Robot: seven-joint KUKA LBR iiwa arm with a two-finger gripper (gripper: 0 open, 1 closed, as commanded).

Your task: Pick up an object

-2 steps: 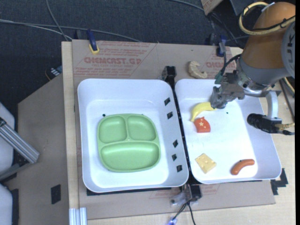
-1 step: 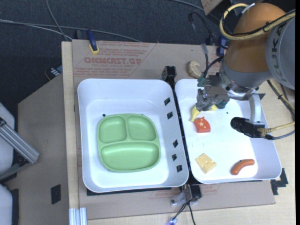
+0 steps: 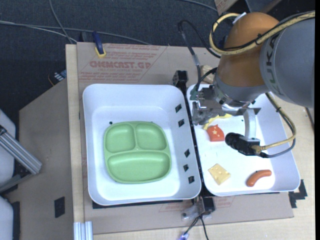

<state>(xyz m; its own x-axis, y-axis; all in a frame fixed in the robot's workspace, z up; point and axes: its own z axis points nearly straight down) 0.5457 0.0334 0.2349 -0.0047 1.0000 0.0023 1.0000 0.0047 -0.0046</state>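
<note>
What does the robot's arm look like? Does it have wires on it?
The arm is big, round and grey, with a shiny orange band above the wrist. Yellow and black cables loop around it. Lower down, the gripper is metal-grey, and a black part with a yellow cable sticks out beside it.

The grey arm [image 3: 292, 59] reaches in from the right. Its orange band [image 3: 247, 44] sits above the wrist, gripper [image 3: 207, 106] pointing down.
</note>
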